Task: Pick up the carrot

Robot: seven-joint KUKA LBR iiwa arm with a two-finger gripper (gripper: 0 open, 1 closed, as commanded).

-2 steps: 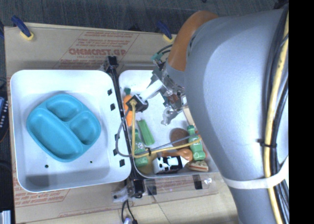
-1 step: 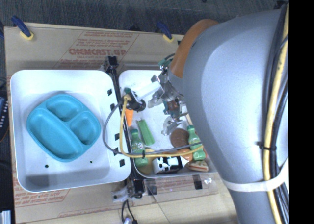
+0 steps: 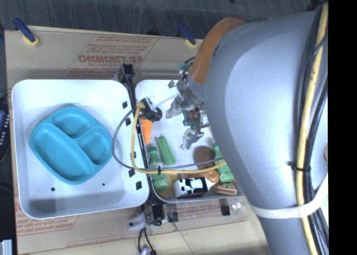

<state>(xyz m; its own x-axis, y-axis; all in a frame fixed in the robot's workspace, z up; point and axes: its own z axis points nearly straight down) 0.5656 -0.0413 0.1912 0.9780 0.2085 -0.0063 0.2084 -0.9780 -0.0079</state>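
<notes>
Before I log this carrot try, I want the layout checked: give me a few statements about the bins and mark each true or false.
1. The blue divided plate lies in the left bin. True.
2. The carrot lies on the blue divided plate. False: it lies in the right bin, near that bin's left wall.
3. The gripper is above the right bin. True.
4. The carrot is between the gripper's fingers. False: it lies to the gripper's left, apart from it.
5. A green stick lies beside the carrot. True.

Single fixed camera above bench [image 3: 83, 61], slanted downward over both bins [image 3: 22, 153]; arm [image 3: 268, 114] enters right.
</notes>
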